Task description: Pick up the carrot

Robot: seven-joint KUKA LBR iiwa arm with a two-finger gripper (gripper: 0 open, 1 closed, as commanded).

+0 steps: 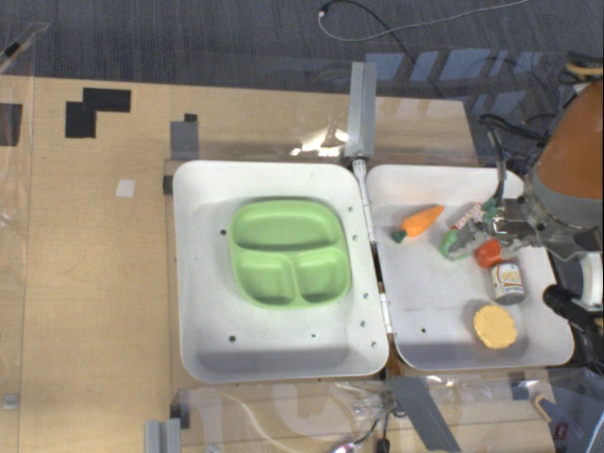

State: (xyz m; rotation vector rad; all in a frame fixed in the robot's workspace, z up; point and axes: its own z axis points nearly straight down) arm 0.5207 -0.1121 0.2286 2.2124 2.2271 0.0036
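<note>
From the camera above the worktop (85, 253), the job looks to be at its reaching stage: the carrot (421, 222) lies free on the floor of the right bin (425, 295), toward its far left part, and nothing is touching it. The arm (576, 163) comes in from the right, its orange band bulking over the bin's far right corner, and the jaws (493, 223) hang low over the right half of the bin, to the right of the carrot and apart from it. I cannot tell from here whether the jaws are apart or together; the metal parts blur into the clutter beneath them.

That clutter matters for the next move, I would judge. A small green thing (455, 243) sits just left of the jaws, a red piece (488, 253) just near of them, a small jar (508, 282) nearer still, and a round yellow biscuit (494, 327) near the front edge. The jaws need to travel left, past the green thing, settle over the carrot's middle and close across its narrow width.

The carrot is short and bright orange, lying at a slant with its thick end up to the far right and a dark green tip at the near left.

The left bin (203, 281) holds a green divided plate (288, 253), well away from all this.
</note>
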